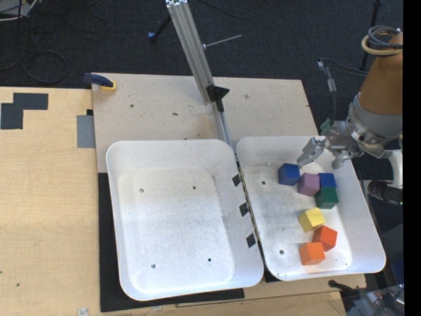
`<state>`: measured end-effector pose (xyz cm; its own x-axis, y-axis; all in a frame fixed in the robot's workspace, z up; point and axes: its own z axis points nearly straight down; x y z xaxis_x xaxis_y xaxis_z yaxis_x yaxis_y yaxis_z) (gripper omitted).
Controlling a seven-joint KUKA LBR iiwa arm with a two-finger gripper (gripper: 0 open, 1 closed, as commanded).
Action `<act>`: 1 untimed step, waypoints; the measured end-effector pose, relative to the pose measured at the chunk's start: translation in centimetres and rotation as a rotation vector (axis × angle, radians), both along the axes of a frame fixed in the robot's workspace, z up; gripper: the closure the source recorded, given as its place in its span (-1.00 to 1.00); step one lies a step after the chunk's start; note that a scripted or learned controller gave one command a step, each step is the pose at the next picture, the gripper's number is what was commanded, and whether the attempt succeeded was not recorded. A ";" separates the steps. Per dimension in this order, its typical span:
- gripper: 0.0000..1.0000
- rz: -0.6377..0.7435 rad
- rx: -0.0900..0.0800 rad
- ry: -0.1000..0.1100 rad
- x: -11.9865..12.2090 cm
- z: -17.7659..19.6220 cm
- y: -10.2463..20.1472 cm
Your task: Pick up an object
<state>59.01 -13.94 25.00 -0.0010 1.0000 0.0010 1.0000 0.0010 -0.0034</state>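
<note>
Below, two shallow matte white bins, right bin [368, 255] holding smooth cubes, blue cube [288, 174], purple cube [308, 184], green, yellow, orange, red, gripper [325, 155] with fingers spread, grasping nothing, above blue cube, left bin [125, 170] speckled.

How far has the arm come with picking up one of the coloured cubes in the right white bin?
Done: the grey arm has brought its claw over the far side of the right shallow white bin, close to the dark blue cube. In hand: nothing, no cube sits between its open fingers. Left: lowering, closing on a cube and lifting. The purple cube, yellow cube and others all lie on the bin floor.
</note>
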 end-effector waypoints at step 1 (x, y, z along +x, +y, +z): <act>-1.00 -0.001 0.000 0.000 0.0 0.0 0.0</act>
<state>59.00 -13.97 25.01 0.0000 1.0000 0.0011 1.0000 0.0000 -0.0030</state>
